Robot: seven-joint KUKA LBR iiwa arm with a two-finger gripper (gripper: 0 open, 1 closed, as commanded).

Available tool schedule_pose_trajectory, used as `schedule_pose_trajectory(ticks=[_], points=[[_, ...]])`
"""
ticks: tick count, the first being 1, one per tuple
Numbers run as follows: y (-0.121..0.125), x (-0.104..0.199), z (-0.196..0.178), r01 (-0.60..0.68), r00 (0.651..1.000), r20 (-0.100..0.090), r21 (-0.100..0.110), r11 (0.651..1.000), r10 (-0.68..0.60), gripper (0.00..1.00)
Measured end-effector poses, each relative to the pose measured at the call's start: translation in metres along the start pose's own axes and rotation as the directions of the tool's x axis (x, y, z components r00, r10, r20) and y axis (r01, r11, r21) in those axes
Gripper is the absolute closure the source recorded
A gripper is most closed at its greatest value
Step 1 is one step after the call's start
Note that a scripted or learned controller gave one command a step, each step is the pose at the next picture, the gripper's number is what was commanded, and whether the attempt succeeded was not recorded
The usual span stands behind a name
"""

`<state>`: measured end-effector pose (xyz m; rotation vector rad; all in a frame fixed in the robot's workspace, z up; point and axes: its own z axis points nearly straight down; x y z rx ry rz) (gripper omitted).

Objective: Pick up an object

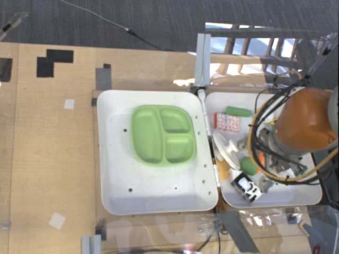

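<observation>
The step in hand looks like a descent onto a target in the right bin, so the choice of target matters most. The candidates lie on the 9 o'clock side of the pincer:

- a small green rounded object just beside it
- a black-and-white object toward 7 o'clock, near the bin's front wall
- a white dish-like piece beyond the green one
- a red-and-white patterned box and a green stick-shaped thing, farther off at about 10 o'clock

The green rounded object seems nearest. A good grasp would centre over it and come straight down, since it lies close against the white piece and a skewed approach could nudge both. The black-and-white object lies freer — perhaps the safer pick.

The arm hangs over the bin's 3 o'clock half, orange band uppermost, wrist pointing steeply down, cables looping round it. The pincer sits under the wrist, low over the bin floor — whether it is wide or narrow I cannot tell, and I see nothing held in it. The left bin, with a green divided plate, lies well apart.
</observation>
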<state>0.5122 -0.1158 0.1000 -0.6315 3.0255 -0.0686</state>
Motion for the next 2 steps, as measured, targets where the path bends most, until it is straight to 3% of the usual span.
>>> schedule_pose_trajectory(ticks=[1, 2], points=[[0.001, -0.008, -0.016, 0.005, 1.000, 0.021, 0.003, 1.000, -0.005, 1.00], [-0.011, -0.010, -0.108, -0.092, 0.995, -0.031, -0.043, 0.995, 0.091, 1.00]])
